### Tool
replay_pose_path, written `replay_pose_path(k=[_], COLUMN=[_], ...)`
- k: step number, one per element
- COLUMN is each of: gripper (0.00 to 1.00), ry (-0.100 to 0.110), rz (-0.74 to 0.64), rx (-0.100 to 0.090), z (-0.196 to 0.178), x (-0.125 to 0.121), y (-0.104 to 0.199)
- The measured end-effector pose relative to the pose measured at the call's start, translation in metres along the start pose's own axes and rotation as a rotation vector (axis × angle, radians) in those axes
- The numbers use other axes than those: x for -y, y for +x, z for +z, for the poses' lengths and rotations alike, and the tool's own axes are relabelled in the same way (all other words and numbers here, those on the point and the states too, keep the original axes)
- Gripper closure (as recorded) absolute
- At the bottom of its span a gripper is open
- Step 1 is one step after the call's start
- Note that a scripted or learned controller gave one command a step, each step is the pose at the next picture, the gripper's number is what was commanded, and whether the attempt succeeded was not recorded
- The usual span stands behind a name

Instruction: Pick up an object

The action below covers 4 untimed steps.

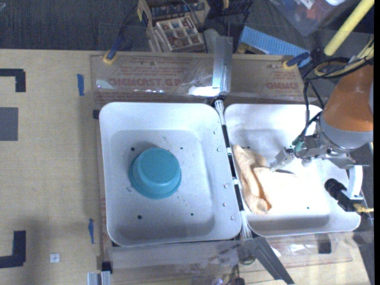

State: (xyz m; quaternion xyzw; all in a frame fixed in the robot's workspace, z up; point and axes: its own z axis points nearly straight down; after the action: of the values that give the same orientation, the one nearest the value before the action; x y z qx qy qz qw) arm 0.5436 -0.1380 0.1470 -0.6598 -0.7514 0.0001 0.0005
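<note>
Pick not done yet.
Gripper [284, 162] beside crumpled beige cloth [254, 183], finger state unclear; round blue plastic bowl [155, 172] untouched.

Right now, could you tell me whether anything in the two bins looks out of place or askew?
Mildly. The crumpled pale peach cloth lies bunched against the right white bin's left wall. The round teal plastic bowl sits upside down in the left white bin. Nothing looks spilled or damaged.
</note>
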Motion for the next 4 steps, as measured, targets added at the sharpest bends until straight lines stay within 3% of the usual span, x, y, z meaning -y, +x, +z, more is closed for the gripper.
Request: replay_pose_path(k=[1, 2, 3, 4], gripper=[0.0, 0.0, 0.0, 0.0], ry=[-0.009, -0.007, -0.008, -0.001], rz=[-0.086, -0.17, -0.141, -0.231], rx=[0.004, 0.002, 0.004, 0.0], z=[0.059, 0.059, 0.059, 0.057], x=[-0.037, -0.034, -0.084, -0.041], y=[-0.028, 0.017, 0.029, 0.034])
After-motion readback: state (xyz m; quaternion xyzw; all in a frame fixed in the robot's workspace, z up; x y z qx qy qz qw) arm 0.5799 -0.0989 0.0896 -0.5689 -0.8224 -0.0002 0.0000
